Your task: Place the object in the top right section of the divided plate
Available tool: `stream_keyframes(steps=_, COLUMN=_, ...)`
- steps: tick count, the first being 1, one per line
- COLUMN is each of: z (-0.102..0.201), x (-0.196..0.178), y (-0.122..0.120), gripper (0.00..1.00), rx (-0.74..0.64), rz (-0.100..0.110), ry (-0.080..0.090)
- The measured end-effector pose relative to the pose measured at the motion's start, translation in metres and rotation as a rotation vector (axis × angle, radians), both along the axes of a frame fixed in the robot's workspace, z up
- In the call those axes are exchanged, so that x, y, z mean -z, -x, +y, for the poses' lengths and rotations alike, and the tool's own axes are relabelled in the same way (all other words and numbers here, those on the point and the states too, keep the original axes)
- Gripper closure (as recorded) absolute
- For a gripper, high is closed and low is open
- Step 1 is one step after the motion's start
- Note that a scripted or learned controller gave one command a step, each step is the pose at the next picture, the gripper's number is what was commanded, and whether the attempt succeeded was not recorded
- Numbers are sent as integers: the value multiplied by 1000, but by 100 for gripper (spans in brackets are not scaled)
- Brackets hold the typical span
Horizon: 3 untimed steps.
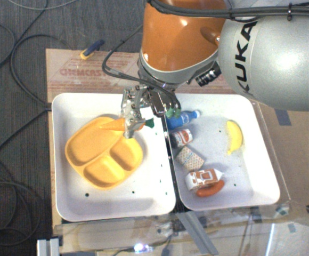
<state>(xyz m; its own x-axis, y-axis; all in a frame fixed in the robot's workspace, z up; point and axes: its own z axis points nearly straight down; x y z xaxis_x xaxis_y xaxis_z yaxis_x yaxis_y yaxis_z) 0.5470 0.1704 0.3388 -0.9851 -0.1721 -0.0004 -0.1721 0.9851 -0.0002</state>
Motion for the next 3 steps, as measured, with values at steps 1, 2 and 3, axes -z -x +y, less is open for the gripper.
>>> stream_keyframes(steps=1, z=14, x=78, y=56, gripper=100, rx=154, rz=5, ry=0)
stream_keyframes(steps=2, z=-45, x=65, y=32, gripper=100, rx=225, rz=2, ry=1)
stream_keyframes(steps=3, z=-33, x=120, y=37, gripper=100, rx=-239, rz=4, ry=-1)
